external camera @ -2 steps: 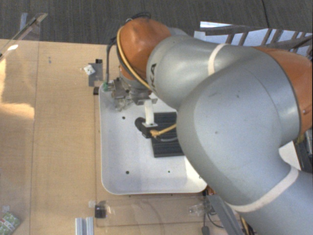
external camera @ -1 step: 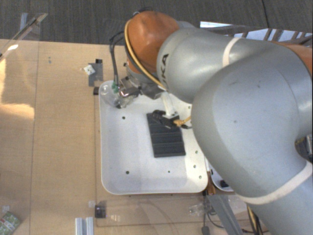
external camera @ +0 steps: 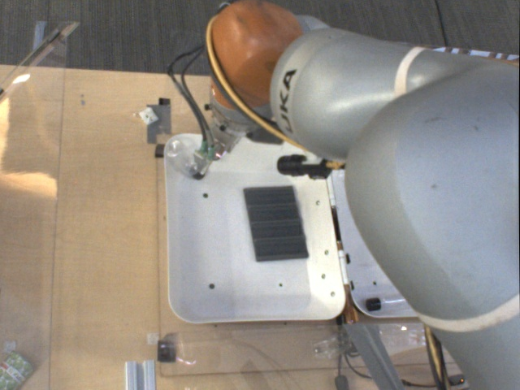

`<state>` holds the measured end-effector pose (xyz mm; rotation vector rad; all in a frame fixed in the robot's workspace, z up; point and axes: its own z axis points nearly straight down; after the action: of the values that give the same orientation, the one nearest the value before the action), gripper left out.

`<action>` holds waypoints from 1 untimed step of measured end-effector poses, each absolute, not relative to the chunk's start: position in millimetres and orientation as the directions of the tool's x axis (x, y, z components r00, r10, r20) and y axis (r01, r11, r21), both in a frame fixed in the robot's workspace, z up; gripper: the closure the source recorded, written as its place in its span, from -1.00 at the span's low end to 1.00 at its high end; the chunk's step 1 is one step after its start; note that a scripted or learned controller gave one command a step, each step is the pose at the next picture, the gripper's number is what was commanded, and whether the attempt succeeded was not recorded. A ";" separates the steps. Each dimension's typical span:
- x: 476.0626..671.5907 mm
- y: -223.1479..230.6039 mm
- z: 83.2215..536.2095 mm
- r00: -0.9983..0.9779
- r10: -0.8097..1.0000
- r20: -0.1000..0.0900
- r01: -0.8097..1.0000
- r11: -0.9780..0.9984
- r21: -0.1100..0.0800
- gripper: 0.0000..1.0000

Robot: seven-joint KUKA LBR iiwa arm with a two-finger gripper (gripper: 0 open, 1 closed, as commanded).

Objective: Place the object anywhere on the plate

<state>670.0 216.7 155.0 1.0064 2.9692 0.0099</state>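
Arm bulk covers the right bin [external camera: 382, 295]; left bin [external camera: 187, 299] holds a dark ribbed slab [external camera: 276, 223], probably the plate, long axis near-to-far. My gripper [external camera: 200, 167] is at that bin's far-left corner, so the slab lies right and nearer. Gripper state: can't tell, nor whether I hold any object.

1. One grey robot arm [external camera: 390, 120] with one orange band [external camera: 252, 43].
2. One gripper [external camera: 200, 162], low at the left bin's far left corner.
3. Two shallow white bins: the left bin [external camera: 195, 291] and the right bin [external camera: 357, 258], largely hidden by the arm.
4. One dark ribbed rectangular plate [external camera: 276, 223] in the left bin.
5. One wooden bench [external camera: 81, 242].
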 end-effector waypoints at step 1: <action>625.6 233.9 121.7 -0.716 0.698 -0.001 0.698 0.716 0.006 1.00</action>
<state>625.6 233.9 121.7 1.1820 2.9069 0.0084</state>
